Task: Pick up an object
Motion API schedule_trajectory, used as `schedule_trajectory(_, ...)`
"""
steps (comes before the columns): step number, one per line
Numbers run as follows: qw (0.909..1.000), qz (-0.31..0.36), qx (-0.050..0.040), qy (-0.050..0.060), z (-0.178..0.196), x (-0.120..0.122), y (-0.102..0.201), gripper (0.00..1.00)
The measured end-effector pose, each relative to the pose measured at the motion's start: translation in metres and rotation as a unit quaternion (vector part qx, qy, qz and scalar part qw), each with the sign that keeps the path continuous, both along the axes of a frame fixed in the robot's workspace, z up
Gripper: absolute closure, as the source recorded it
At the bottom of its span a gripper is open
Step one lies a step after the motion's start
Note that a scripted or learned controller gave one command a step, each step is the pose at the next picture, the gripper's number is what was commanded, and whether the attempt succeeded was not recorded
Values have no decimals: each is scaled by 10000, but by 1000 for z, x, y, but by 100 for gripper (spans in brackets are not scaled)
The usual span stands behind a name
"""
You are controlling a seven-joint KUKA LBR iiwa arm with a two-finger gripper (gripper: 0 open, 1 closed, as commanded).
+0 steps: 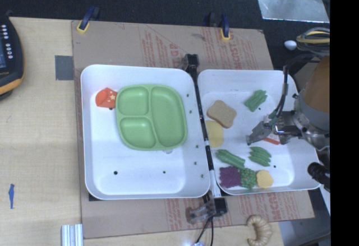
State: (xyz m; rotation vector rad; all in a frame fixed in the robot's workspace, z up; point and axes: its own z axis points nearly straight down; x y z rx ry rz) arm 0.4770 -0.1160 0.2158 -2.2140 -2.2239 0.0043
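Orange sliver (271, 140) half-hidden under gripper (257, 136)

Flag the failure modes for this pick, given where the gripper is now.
1. The gripper sits low in the right bin, among crowded food pieces; closing here might catch nothing or nudge the green beans.
2. An orange piece lies partly under the tool, so a grasp could clip or pin it.
3. The bin wall nearby could snag the arm when it lifts.
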Motion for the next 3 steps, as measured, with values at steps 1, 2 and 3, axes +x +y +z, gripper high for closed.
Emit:
schedule_trajectory(1, 10000, -11, -2, 26, -130, -3, -35, 0)
schedule_trajectory(2, 10000, 14, -8, -4, -113, -1, -35, 100)
schedule_trajectory(3, 10000, 13, -8, -5, -114, -1, -35, 0)
